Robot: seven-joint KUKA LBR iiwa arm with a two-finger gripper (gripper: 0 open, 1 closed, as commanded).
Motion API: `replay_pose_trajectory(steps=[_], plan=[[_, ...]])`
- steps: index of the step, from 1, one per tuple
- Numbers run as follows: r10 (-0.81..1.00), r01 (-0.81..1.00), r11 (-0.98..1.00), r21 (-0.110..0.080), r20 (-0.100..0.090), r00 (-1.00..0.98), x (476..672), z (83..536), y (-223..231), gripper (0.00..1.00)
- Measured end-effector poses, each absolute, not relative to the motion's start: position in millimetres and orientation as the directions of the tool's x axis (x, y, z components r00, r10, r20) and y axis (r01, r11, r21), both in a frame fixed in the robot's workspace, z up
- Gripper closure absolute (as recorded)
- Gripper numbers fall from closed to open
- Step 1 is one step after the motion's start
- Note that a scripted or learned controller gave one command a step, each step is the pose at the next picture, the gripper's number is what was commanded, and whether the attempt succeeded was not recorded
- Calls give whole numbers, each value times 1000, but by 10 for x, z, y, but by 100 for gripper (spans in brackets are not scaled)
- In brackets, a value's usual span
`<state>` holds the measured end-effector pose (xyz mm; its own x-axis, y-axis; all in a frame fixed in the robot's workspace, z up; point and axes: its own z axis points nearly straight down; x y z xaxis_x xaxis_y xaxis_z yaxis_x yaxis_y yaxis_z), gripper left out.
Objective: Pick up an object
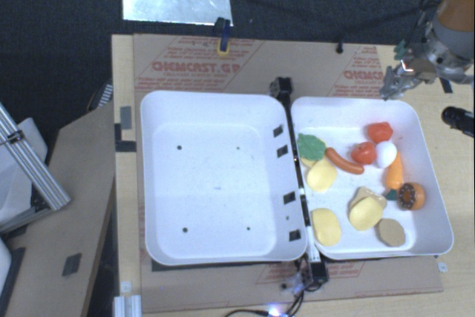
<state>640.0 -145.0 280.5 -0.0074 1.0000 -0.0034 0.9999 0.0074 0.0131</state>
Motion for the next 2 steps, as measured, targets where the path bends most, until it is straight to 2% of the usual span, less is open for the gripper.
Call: replay_pose_trajectory(steps=[1, 2], plan=[[1000, 1000, 6, 10, -3, -6, 6629, 3374, -1566, 100], [1000, 1000, -3, 3, -3, 3, 6682, 3209, -2101, 100]])
